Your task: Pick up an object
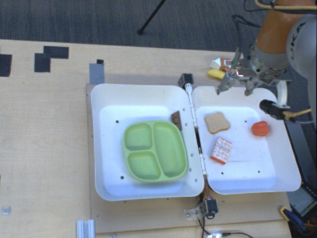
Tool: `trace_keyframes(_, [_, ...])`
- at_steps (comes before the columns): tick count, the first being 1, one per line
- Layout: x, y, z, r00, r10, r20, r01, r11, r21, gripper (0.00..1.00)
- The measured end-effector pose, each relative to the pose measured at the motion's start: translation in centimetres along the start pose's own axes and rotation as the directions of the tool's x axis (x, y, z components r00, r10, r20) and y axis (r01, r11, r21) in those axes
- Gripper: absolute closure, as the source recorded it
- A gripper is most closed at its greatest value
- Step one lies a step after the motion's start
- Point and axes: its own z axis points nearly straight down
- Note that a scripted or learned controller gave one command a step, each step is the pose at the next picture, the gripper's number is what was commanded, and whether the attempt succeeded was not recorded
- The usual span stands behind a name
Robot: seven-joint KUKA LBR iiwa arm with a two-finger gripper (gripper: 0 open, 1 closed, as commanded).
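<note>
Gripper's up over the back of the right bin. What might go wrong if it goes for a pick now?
1. The gripper hangs over the bin's back rim, so a straight descent may hit it.
2. The toast and packet lie flat and may slip the fingers.
3. The tomato looks round and could roll off.

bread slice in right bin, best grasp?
Come straight down on the bread slice, which lies flat near the right bin's back-left area. Close across its narrower width, on the two side crusts. It has open floor on all sides, and the packet sits just in front, apart from it. The end effector is above the back rim.
</note>
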Motion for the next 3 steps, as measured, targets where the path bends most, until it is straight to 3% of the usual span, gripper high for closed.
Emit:
trace_keyframes(1, [-4.0, -6.9, 8.8, 1.000, 0.003, 0.001, -0.003, 1.000, 0.004, 0.00])
trace_keyframes(2, [-0.9, -14.2, 12.1, 1.000, 0.004, 0.002, -0.004, 1.000, -0.017, 0.00])
trace_keyframes(3, [-0.7, -13.9, 10.8, 1.000, 0.002, -0.002, -0.002, 1.000, -0.023, 1.00])
